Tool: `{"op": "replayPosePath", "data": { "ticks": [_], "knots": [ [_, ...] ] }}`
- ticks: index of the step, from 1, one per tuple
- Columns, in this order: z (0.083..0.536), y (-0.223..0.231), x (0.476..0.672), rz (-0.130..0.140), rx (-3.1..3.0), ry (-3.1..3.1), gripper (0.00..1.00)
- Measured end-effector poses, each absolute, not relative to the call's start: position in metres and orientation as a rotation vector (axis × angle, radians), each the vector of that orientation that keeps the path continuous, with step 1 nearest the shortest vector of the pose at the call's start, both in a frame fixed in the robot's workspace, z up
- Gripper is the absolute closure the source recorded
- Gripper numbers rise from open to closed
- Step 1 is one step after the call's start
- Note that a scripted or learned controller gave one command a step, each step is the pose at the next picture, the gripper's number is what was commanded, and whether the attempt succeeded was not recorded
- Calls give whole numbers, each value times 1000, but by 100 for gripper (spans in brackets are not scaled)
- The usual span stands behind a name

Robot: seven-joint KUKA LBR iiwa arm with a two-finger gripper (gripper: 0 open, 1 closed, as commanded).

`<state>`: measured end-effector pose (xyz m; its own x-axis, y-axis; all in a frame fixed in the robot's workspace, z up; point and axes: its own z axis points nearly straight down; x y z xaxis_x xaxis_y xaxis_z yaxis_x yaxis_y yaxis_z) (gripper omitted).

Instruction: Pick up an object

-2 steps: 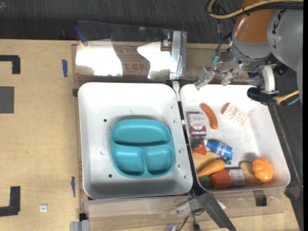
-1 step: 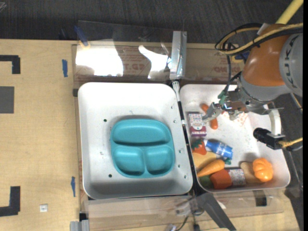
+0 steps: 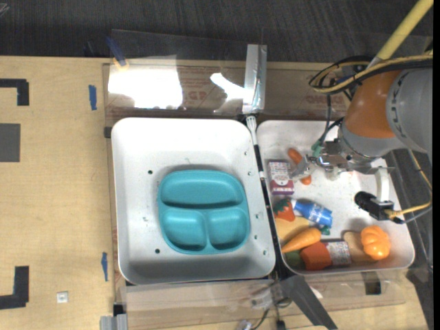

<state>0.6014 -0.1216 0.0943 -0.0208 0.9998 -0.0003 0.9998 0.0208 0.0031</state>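
While the grey arm with its orange band reaches in from the right, the scene reads as follows.

End effector: the end effector [image 3: 330, 162] sits low over the upper part of the right shallow white bin [image 3: 405, 253]; whether it is open or closed cannot be told, as the wrist covers it.

Candidates: a small maroon carton [image 3: 279, 176], a blue-and-white bottle [image 3: 313, 212], an orange carrot-shaped toy [image 3: 301, 238], a red block [image 3: 315, 256] and a round orange pumpkin-like toy [image 3: 375, 243] lie in that bin, with the carton nearest the tool.

Other bin: the left white bin [image 3: 130, 184] holds a teal divided plastic tray [image 3: 203, 210].

Progress: nothing appears lifted, so the pick seems early, with grasp and raise left to do.

Unclear: small orange pieces near the tool are too blurred to name, and the desk's far edge is washed out by glare.
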Motion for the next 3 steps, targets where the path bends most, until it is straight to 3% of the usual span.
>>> {"op": "replayPosePath", "data": {
  "ticks": [1, 2, 3],
  "knots": [
    [104, -122, 602, 5, 2197, 2240, 100],
    [90, -180, 595, 6, 2073, 2348, 100],
    [208, -103, 670, 12, 2045, 2374, 100]
  ]
}}
